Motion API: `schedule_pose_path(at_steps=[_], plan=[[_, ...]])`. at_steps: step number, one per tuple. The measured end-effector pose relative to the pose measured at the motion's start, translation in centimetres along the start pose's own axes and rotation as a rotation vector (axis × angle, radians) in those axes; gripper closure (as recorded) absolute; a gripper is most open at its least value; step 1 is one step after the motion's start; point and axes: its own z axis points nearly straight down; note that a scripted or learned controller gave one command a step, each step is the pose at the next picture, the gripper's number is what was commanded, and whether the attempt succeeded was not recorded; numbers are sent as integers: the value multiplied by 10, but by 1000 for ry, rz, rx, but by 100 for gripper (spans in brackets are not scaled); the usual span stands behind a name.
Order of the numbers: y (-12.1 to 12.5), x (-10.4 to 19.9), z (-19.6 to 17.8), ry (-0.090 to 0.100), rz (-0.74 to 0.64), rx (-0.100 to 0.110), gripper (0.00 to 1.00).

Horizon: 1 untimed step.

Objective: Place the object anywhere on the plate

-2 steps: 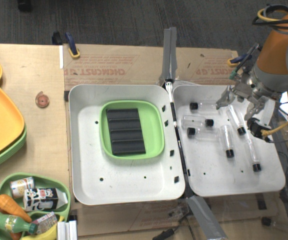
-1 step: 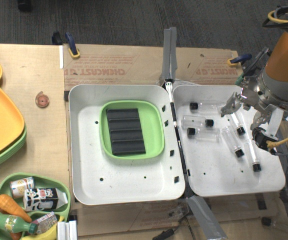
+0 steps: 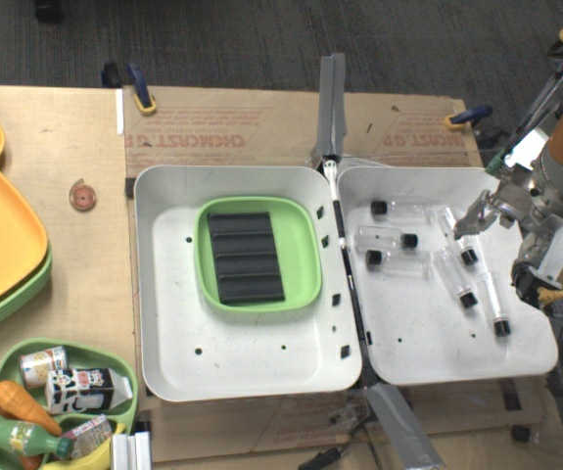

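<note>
I count one green plate (image 3: pixel 258 253) carrying a dark ribbed block in the left bin (image 3: pixel 164 292), white floor open around it. The right bin (image 3: pixel 428 355) holds about six clear black-capped vials (image 3: pixel 470 280) — scattered just left of the gripper (image 3: pixel 477 215), whose opening I cannot make out.

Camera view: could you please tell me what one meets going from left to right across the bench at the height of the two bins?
Stacked orange plates → left white bin holding the green plate with dark blocks → right white bin with clear black-capped vials → end effector.
</note>
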Motion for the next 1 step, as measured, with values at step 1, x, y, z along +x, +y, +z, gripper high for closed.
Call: schedule_pose_path(at_steps=[1], plan=[[-36,-9,28,0,224,2,0]])
